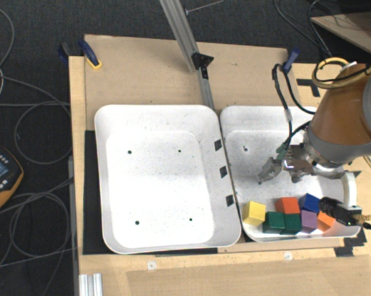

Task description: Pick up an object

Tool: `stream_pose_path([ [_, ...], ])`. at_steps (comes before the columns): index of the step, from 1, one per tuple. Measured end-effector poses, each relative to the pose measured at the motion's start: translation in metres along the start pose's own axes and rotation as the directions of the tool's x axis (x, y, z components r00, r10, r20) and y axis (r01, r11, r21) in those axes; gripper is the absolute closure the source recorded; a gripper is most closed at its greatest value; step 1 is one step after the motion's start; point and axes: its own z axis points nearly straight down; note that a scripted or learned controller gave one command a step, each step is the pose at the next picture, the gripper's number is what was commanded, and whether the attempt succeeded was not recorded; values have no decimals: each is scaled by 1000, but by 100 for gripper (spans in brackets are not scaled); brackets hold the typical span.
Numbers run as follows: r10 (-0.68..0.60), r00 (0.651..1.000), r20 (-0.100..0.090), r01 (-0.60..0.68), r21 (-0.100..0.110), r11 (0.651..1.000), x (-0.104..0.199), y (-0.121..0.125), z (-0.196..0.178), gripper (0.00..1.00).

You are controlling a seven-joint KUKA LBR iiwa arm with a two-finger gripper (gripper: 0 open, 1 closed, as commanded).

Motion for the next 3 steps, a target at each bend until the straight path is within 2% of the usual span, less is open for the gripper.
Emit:
stream_pose_path([
  [1,0,1000,0,0,0,1000,-2,2,63,0],
  [2,-1,1000,1,1,-9,1000,-2,5,48,100],
  [3,-2,1000,4,2,-15,1000,-10,2,-11,100],
])
